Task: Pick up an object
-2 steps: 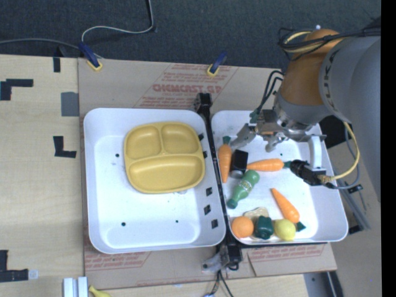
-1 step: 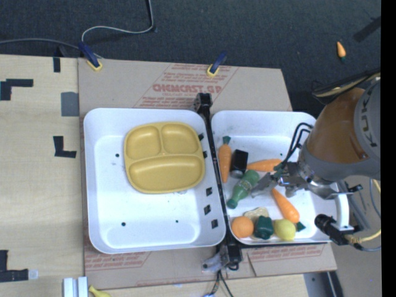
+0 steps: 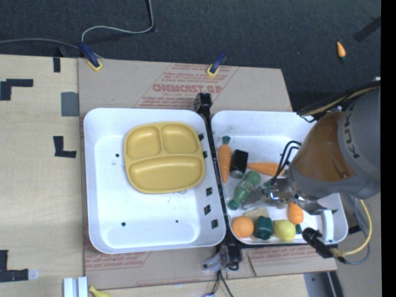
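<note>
The right bin point(image 3: 272, 124) holds several toy foods. A carrot point(image 3: 224, 158) lies by the divider, with a black block point(image 3: 239, 161) beside it and a second carrot point(image 3: 266, 167) to the right. A green bottle point(image 3: 245, 189) lies tilted in the middle. Along the front wall sit an orange point(image 3: 243, 226), a dark green piece point(image 3: 263, 228), a lemon point(image 3: 284, 229) and a small orange piece point(image 3: 296, 213). My gripper point(image 3: 274, 193) is low in this bin, just right of the green bottle and above the lemon. The grey and orange wrist hides its tips.
The left bin point(image 3: 99, 184) holds a yellow divided plate point(image 3: 165, 156) toward its back. A black divider point(image 3: 210, 166) runs between the bins. The arm body point(image 3: 340, 153) covers the right bin's right side. Cables lie on the dark floor behind the bench.
</note>
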Robot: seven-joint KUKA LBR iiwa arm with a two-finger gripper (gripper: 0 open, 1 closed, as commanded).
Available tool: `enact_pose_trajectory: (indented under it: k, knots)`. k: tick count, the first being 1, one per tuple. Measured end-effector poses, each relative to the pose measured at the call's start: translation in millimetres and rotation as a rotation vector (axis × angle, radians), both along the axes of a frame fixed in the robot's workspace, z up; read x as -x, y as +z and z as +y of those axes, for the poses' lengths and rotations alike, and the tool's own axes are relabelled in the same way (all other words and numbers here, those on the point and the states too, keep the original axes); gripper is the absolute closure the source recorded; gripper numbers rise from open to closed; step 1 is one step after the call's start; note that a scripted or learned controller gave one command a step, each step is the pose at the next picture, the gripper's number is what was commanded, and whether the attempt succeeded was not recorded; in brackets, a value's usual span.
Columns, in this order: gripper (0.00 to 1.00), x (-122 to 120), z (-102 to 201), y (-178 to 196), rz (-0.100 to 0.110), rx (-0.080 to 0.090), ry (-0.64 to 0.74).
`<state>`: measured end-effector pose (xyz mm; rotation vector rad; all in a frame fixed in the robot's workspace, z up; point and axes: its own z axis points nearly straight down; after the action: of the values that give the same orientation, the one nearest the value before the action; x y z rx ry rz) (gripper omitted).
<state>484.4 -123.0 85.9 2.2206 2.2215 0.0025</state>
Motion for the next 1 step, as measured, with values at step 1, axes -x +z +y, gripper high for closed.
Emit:
enact_pose_trajectory:
  k: [1]
  knots:
    - [0.0,-73.7,12.5,0.5,-0.004,0.002,0.001]
